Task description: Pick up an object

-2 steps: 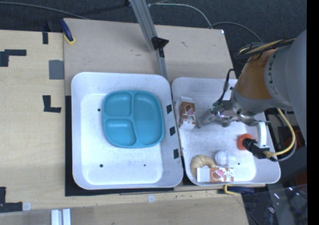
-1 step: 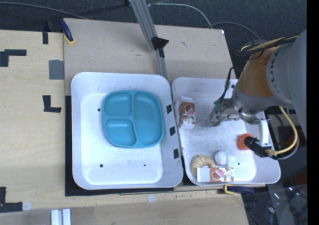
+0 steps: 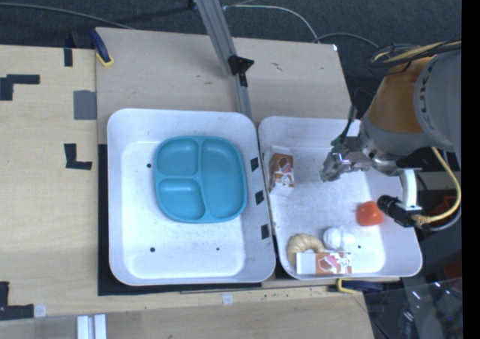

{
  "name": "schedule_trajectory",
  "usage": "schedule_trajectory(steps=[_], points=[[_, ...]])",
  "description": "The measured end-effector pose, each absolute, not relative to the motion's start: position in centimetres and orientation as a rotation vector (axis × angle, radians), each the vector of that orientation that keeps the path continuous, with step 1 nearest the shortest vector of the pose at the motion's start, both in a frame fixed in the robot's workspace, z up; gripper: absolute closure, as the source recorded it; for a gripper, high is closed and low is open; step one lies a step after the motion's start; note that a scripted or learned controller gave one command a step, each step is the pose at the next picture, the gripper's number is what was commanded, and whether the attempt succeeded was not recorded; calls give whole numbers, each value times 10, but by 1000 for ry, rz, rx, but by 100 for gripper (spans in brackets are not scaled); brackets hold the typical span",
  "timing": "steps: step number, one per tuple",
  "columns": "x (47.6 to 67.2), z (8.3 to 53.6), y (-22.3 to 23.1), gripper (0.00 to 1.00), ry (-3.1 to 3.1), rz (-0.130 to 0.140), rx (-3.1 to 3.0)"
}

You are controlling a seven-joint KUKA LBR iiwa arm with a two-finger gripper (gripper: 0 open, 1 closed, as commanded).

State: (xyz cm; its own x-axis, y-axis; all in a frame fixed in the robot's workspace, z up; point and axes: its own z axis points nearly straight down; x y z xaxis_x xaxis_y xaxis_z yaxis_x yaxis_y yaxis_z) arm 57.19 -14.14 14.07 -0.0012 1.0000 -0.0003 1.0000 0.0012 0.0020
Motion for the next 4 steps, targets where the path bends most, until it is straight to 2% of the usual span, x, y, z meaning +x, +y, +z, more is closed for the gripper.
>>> schedule_trajectory(steps=[2,3,4], points=[[581,264,-135,100,2220,5,2215],[582,282,-135,100,2222,1,2219],[583,268,-91,100,2228,-1,2217]])
